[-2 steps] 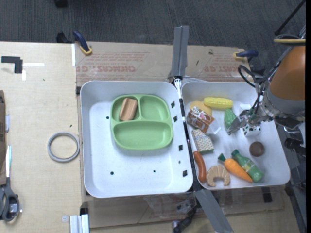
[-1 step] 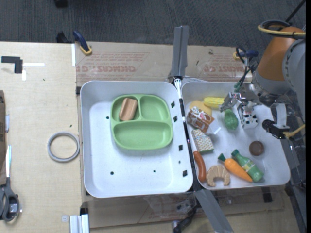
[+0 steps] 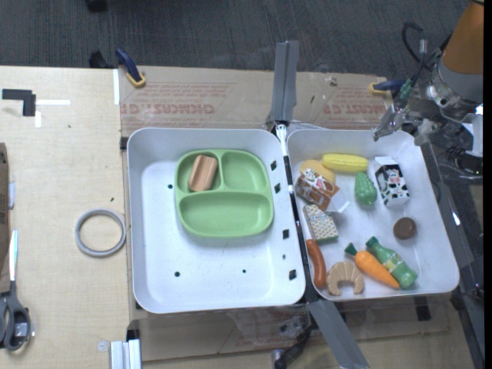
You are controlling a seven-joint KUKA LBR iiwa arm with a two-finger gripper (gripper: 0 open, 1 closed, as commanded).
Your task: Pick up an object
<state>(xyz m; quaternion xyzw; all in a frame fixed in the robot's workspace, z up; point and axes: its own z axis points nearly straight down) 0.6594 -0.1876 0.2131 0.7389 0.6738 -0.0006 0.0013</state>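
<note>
From the overhead camera I count two white bins on the counter, side by side. The left bin (image 3: 154, 267) carries one green divided plate (image 3: 224, 193) with three compartments; a single tan bread-like piece (image 3: 203, 172) lies in its upper-left compartment.

The right bin (image 3: 438, 241) holds the pickable things, and I count ten. One yellow corn cob (image 3: 345, 162) lies near the far edge. Beside it sits one pale yellow lump (image 3: 314, 167), partly under a brown printed snack packet (image 3: 316, 188). One green pepper-like piece (image 3: 365, 190) rests just beside one white carton with black cow patches (image 3: 391, 183). One small patterned packet (image 3: 320, 224) lies near the bin's left wall, with one red sausage (image 3: 315, 261) below it. One croissant (image 3: 346, 277) sits at the near edge, touching one orange carrot (image 3: 372, 267), which lies alongside one green bottle (image 3: 393, 261). One round brown piece (image 3: 404, 227) sits alone toward the right wall. The printing on the packets is too small for me to read.

The end effector (image 3: 400, 118) hangs over the far right corner of the right bin, above its rim and apart from every item. I cannot tell whether it is apart or together.

On the counter left of the bins I see one grey tape ring (image 3: 101, 231) and one pair of scissors (image 3: 15, 314) at the near left edge. The cardboard (image 3: 192, 102) behind the bins carries red mirrored lettering that I cannot make out reliably.
</note>
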